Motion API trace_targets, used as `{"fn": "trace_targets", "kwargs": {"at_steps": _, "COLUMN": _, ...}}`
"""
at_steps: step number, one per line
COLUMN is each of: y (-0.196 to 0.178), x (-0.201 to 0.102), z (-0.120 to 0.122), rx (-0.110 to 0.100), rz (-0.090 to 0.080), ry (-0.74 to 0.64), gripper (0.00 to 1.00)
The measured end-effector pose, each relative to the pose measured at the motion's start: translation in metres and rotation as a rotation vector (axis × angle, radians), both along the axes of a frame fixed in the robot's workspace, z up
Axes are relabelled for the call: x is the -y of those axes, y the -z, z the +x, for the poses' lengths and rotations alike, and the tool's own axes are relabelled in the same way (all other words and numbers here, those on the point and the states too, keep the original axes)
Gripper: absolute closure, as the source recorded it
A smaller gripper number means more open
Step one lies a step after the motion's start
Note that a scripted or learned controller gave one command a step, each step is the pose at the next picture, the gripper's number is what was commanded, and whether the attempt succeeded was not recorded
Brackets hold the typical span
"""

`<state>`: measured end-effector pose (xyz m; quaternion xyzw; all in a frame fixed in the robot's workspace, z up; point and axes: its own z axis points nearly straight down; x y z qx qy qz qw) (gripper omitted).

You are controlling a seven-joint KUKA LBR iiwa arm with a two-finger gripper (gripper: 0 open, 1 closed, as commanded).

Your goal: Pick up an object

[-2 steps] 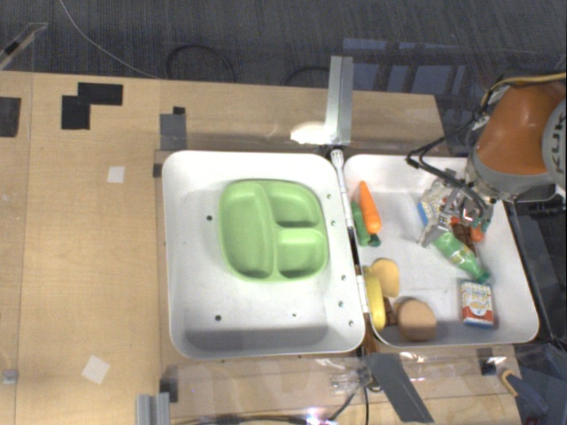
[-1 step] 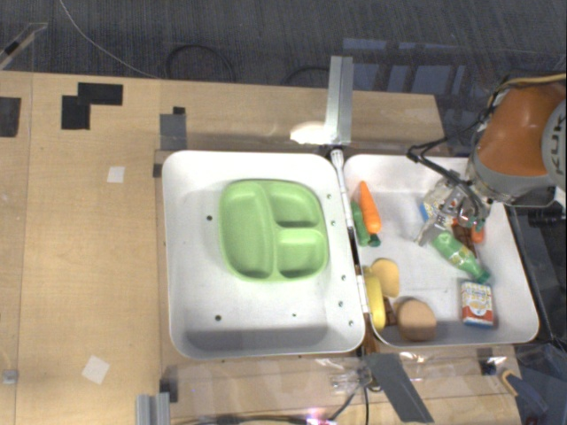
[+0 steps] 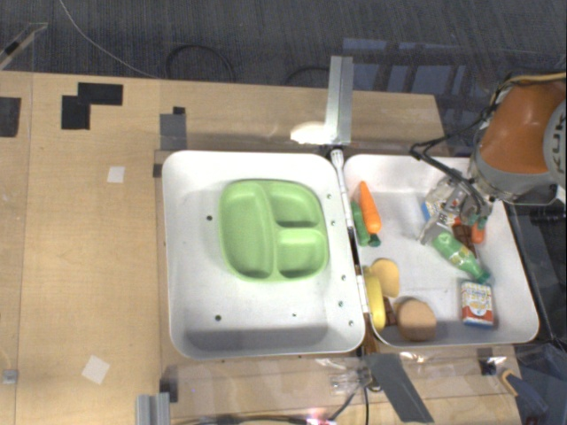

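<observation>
Two shallow white bins sit side by side below me: the left bin [image 3: 177,237] carries a pale green divided plastic tray [image 3: 271,228], and the right bin [image 3: 523,290] holds the clutter I am working over. My gripper [image 3: 450,211] hangs low in the upper right part of that bin, just above the near end of a small green plastic bottle [image 3: 457,252] lying on its side. Whether I am spread, pinched or closed on anything I cannot tell; metal, cable and small coloured bits blur together there.

The bottle looks the nearest candidate. I judge it light and hollow, fairly stiff, but smooth and round, so it could roll or squirt out of a pinch. I would take it across the middle of its body, squarely over its long axis.

Elsewhere lie an orange toy carrot [image 3: 368,207] against the dividing wall, a yellow banana-shaped piece [image 3: 376,301], a round brown lump [image 3: 416,319], and a small red and white carton [image 3: 477,303] near the front right corner.
</observation>
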<state>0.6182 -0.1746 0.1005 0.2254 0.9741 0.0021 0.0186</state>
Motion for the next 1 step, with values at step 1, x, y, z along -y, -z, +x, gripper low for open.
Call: {"fn": "trace_targets", "kwargs": {"at_steps": 1, "y": -0.0177, "x": 0.001, "z": 0.0065, "rx": 0.025, "rz": -0.008, "ry": -0.005, "gripper": 1.0}}
